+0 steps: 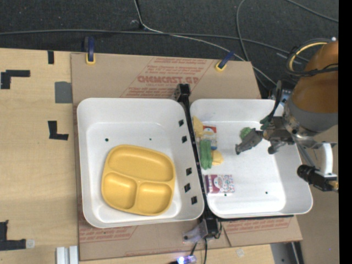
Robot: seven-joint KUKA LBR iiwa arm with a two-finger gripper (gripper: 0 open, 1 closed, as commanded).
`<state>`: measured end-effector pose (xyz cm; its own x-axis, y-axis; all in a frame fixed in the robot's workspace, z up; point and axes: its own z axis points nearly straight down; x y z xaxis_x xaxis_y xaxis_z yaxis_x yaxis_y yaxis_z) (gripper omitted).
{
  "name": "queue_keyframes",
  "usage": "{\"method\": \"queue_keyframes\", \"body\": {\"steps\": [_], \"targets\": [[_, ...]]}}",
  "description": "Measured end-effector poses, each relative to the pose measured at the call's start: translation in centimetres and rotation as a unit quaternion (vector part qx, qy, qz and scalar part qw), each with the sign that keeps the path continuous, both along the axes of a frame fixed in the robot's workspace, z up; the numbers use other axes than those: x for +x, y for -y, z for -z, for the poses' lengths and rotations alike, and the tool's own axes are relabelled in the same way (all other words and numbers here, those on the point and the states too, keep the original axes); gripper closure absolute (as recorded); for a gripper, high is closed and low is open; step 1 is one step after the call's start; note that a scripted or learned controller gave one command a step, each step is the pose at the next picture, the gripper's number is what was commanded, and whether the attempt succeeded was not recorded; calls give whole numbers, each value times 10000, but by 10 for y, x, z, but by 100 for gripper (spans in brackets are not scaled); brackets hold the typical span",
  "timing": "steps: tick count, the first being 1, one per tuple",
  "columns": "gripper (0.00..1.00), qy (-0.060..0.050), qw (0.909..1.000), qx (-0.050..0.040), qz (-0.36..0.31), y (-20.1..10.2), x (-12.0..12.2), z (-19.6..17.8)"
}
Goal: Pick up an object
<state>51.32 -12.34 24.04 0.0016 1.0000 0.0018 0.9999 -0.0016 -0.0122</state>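
My gripper (257,146) hangs over the middle of the right bin (297,205), open, with its two dark fingers spread apart and nothing between them. A small green object (246,131) sits right beside the upper side of the left finger (243,146). Along the bin's left wall lie a green piece (205,154), a yellow piece (216,158) and a red-and-white packet (209,131). A pink-and-white packet (220,184) lies flat nearer the bin's front.
The left bin (88,114) holds a yellow three-compartment tray (137,179). A black divider with clips (190,147) runs between the bins. Both bins rest on cardboard (165,76) clamped at the back. The arm's body (316,100) stands over the right bin's right edge.
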Motion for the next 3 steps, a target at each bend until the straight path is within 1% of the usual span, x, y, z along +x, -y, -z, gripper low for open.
{"method": "queue_keyframes", "body": {"steps": [1, 2, 3], "targets": [[0, 51, 10000, -8, -15, 0, 2, -5], [0, 34, 10000, -9, -4, 9, 1, 45], [0, 25, 10000, -5, -9, 12, 7, 107]]}}
